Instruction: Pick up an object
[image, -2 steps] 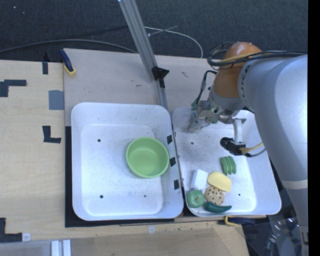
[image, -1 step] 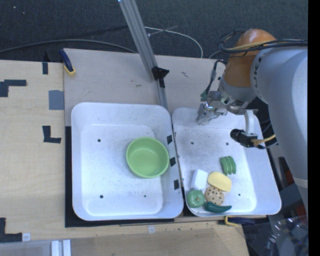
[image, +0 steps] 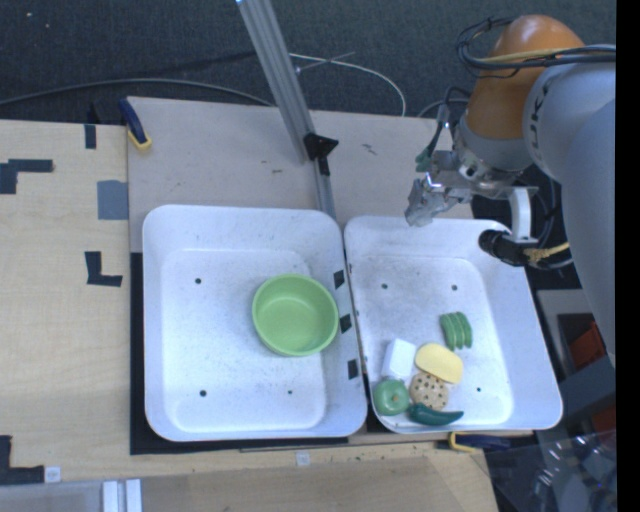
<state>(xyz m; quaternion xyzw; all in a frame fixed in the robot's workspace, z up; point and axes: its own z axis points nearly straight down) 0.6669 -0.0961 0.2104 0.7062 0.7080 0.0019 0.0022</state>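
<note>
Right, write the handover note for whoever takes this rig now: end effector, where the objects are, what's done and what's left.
End effector: above the far rim of the right bin, nothing seen held.
Left bin: one green bowl, upright, near the middle.
Right bin, near corner beside the divider: white block, yellow piece, speckled tan piece, green round piece, dark green pepper-like piece, all clustered close. A ridged green piece lies just beyond them.
Done: nothing picked yet.
Left: descend on an object, grasp, lift.
</note>
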